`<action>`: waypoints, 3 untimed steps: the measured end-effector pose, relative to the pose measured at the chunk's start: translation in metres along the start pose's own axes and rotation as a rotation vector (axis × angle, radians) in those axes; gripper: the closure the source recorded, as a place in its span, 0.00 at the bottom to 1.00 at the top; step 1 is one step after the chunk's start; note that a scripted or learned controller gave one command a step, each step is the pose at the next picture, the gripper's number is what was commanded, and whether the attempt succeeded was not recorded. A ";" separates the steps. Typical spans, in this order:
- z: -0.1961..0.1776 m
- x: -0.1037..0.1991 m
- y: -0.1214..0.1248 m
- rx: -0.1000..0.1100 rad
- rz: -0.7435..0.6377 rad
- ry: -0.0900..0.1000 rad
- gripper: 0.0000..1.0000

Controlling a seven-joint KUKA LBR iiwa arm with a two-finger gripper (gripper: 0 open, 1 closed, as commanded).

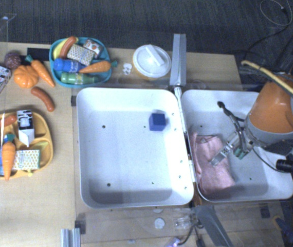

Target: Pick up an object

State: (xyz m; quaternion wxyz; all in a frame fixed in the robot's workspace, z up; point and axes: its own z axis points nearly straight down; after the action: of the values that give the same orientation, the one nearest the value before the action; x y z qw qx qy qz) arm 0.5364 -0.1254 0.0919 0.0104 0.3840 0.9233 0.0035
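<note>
The pink cloth (212, 161) lies crumpled in the near-left part of the right bin (270, 189), against the wall that this bin shares with the left bin (121, 189), and every other place here is given from that cloth. Directly over its right edge hangs the gripper (219, 156), reaching in from the right at the end of the grey arm (270, 133) with its orange band — whether it is spread or pressed together cannot be told, and nothing can be seen gripped in it, though its tip seems to be at or just above the fabric. Left of the cloth and somewhat farther back, across the shared wall, a small blue cube (158, 121) sits alone on the floor of the left bin, well apart from the cloth. Far to the left of the cloth, off the bins and on the wooden bench, a yellow tray (46, 151) holds toy food, among it an orange carrot and small printed cartons. Beyond the cloth, past the back rim of the bins, a round white lidded container (152, 60) stands, and farther left at that depth a blue basket (105, 76) is heaped with toy vegetables — beside it a small orange pumpkin (24, 76) and a sausage (43, 98) lie loose on the bench.
</note>
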 end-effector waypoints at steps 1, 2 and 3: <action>0.000 0.000 0.000 0.000 0.000 0.000 0.00; 0.003 -0.032 0.039 0.005 0.167 0.004 0.00; -0.009 -0.033 0.042 0.000 0.164 0.001 1.00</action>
State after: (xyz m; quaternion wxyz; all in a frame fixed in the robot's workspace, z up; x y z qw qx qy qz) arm 0.5889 -0.1193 0.1022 0.0094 0.4583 0.8887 0.0044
